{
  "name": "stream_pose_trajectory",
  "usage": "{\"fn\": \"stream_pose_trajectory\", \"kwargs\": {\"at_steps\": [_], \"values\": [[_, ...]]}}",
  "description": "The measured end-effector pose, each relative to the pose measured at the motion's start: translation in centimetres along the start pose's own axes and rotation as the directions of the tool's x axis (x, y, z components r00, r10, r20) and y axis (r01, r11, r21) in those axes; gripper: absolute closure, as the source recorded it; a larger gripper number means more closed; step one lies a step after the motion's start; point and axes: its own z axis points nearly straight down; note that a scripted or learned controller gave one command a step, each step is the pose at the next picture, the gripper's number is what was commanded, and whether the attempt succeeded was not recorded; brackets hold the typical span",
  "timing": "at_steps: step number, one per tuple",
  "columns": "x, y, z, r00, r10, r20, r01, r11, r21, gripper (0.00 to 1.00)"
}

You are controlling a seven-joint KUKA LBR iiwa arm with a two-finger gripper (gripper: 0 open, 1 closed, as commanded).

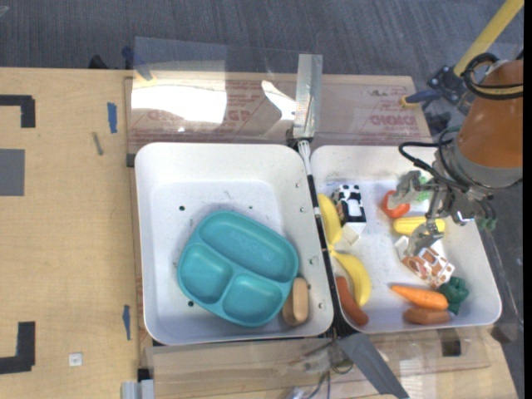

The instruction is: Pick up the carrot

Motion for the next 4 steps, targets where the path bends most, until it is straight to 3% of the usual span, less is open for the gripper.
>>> {"fn": "stream_pose_trajectory", "kwargs": {"at_steps": [1,2,3,4], "values": [[6.8,1.0,3.8,0.905,0.424,-0.013,-0.424,0.905,0.0,0.0],[6.7,1.3,9.0,0.874,0.486,-0.004,-0.486,0.874,0.0,0.0],[7.4,2.3,9.0,0.994,0.105,0.0,-0.105,0.994,-0.003,0.0],[7.3,2.4,7.9,0.994,0.105,0.003,-0.105,0.994,-0.003,1.0]]}}
